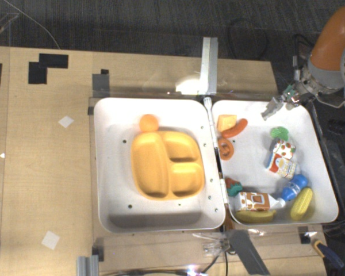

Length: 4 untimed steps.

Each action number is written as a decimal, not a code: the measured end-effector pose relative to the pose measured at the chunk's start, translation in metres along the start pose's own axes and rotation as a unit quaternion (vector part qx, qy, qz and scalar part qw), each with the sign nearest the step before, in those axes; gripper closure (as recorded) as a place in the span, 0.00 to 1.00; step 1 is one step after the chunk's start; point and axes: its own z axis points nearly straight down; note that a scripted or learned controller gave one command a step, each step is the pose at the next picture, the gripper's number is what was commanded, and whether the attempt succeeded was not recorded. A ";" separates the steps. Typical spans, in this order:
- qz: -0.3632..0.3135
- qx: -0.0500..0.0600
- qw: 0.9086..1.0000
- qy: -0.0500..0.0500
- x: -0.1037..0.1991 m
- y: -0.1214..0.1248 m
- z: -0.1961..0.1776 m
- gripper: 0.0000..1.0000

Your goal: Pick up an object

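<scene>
We see no single chosen object; the candidates lie in the right bin (pixel 319 154). Nearest the claw (pixel 274 107) is a green toy (pixel 279 133), and just below it a small carton (pixel 282 158) printed in red and white. Lower down sit a blue bottle (pixel 293 188) and a yellow, banana-like piece (pixel 302 203). Along the bin's near wall we count a second carton (pixel 254 200) lying on its side, touching another yellow banana shape (pixel 255 215). At the left side of this bin there is a yellow wedge (pixel 226 122), an orange-red sausage shape (pixel 236 128) touching it, a round red-orange piece (pixel 225 148), and a small red and teal item (pixel 233 185).

That makes two cartons, two yellow banana-like pieces, one bottle, one green toy and four small pieces on the left side.

The left bin (pixel 112 154) holds one yellow divided tray (pixel 165 164) and one orange ball (pixel 149 122) at the tray's far edge.

The claw hovers over the far right corner of the right bin, its fingers parted a little, with nothing between them.

Both bins rest on a pale wooden tabletop (pixel 40 154) bearing black marks, with dark carpet (pixel 161 10) beyond
</scene>
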 end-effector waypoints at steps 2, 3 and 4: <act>0.164 0.003 0.987 0.001 0.011 -0.076 0.085 0.00; 0.231 0.003 0.973 0.002 0.028 -0.006 0.086 0.00; 0.297 0.003 0.955 0.001 0.031 -0.091 0.084 0.00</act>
